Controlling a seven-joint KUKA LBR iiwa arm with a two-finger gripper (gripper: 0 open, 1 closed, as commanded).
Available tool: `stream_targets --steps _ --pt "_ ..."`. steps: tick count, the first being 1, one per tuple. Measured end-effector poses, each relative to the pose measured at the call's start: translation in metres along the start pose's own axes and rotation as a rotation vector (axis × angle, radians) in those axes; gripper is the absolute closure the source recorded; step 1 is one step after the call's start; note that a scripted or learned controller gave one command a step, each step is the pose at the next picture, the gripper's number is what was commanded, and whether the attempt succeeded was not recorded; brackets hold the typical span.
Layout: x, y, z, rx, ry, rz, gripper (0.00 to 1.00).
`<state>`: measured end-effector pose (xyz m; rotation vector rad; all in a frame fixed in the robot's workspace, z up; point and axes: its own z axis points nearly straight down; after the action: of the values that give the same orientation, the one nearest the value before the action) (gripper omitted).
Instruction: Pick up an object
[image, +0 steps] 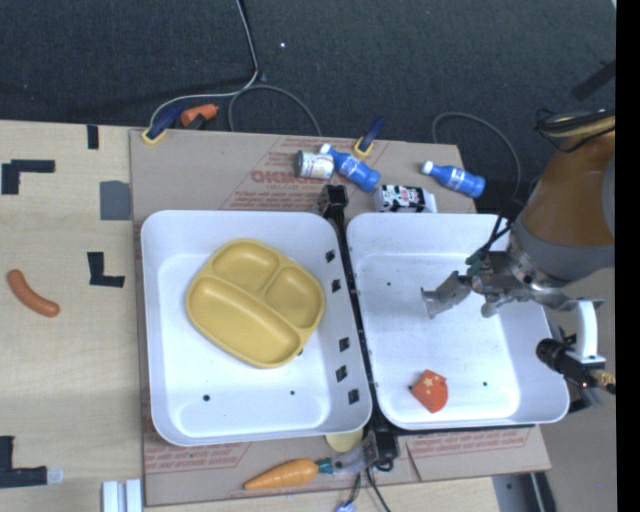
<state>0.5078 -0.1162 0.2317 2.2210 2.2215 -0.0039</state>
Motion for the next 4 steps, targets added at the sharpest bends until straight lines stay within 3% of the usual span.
stream_targets --steps 1,2,3,4 --pt "0.005 0.010 -0.003 0.000 0.002 -0.001 0.00" --pt "0.008 -0.026 0.010 0.003 0.002 0.001 0.00" --pt "-0.009 -0.008 0.041 0.002 0.001 0.001 0.00" --pt "0.003 -0.014 0.033 0.000 0.003 -0.002 0.00"
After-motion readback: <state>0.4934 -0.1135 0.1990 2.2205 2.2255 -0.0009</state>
